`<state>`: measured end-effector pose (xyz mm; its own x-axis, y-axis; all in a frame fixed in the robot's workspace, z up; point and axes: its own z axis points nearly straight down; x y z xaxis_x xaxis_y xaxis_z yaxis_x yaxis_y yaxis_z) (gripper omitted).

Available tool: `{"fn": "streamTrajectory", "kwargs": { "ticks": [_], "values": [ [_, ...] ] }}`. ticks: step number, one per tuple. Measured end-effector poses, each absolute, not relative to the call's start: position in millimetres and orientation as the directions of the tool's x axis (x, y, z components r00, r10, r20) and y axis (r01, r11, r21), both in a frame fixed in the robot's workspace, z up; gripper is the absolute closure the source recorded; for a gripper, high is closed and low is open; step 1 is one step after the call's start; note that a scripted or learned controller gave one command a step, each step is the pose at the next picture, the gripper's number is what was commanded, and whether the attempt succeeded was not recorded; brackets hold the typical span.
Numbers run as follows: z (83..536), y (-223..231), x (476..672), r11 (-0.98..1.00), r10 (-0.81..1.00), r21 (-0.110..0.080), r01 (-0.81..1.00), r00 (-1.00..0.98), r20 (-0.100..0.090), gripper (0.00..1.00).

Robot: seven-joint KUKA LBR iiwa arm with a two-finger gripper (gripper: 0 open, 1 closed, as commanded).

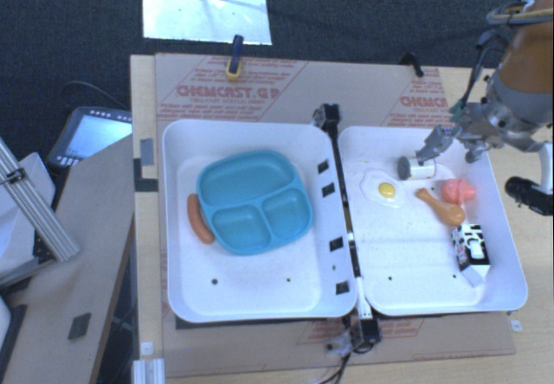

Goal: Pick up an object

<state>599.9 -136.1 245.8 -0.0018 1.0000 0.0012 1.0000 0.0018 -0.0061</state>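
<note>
The right bin (415,287) holds a fried-egg toy (382,190), a small white and grey cylinder (416,169), a tan drumstick (441,207), a pink lump (460,190) and a black-and-white carton (472,250). My gripper (452,151) hangs over the bin's far right corner, just above and right of the cylinder. Its two fingers stand apart and open, with nothing between them. The left finger (430,147) is close to the cylinder's upper end.
The left bin (251,296) carries a blue divided plate (255,201) and an orange sausage (200,218) beside it. A black hinge strip (339,201) runs between the bins. A tablet (86,138) and a metal rail (35,209) lie off the bench's left.
</note>
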Motion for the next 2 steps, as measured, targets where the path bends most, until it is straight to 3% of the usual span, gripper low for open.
{"fn": "streamTrajectory", "kwargs": {
  "ticks": [1,2],
  "values": [
    [249.6,-136.0,601.5,0.003,1.0,0.001,1.0,-0.003,0.0,0.0],
    [202.8,-127.8,597.7,0.002,1.0,-0.001,1.0,-0.002,0.0,0.0]
  ]
}}
